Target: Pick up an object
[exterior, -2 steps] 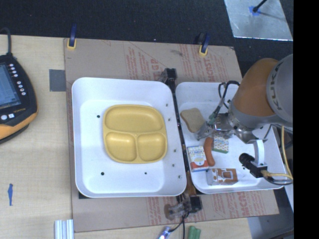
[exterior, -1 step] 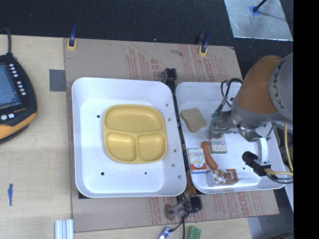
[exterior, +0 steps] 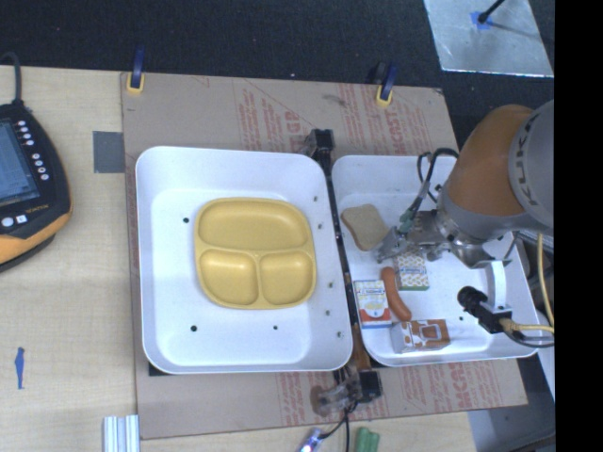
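Nearest the camera, along the right white shallow plastic bin's [exterior: 429,354] front rim, a small brown-and-white printed carton [exterior: 422,334] lies flat, almost touching that rim, with a black cylindrical fitting [exterior: 478,307] of the arm's tool over the floor just to its right. Just behind, a red-and-white flat packet [exterior: 372,302] sits hard against the bin's left wall, and an orange-red sausage-shaped toy [exterior: 398,296] lies slantwise beside it, touching or nearly so. A small pale patterned square packet [exterior: 413,273] rests next to the sausage's upper end — directly under the gripper [exterior: 403,243], which hangs low over the middle of the bin; the metal tips are small and crowded against the items, so I cannot tell whether they are spread or closed, nor whether anything is between them. Behind and to the left, a tan rounded bread-like piece [exterior: 364,225] lies near the left wall with bare floor around it. The grey arm with its orange band [exterior: 490,172] covers the right half of this bin, leaving little free room there. The left white bin [exterior: 165,337] holds 1 yellow 3-compartment plastic plate [exterior: 254,251] at its centre, with wide bare floor on all 4 sides. Farthest off, 2 yellow-and-blue clamps [exterior: 136,73] pin the brown cardboard sheet [exterior: 283,111] at its back edge, and a black-and-orange handheld control pendant [exterior: 28,186] lies on the wooden bench at far left.
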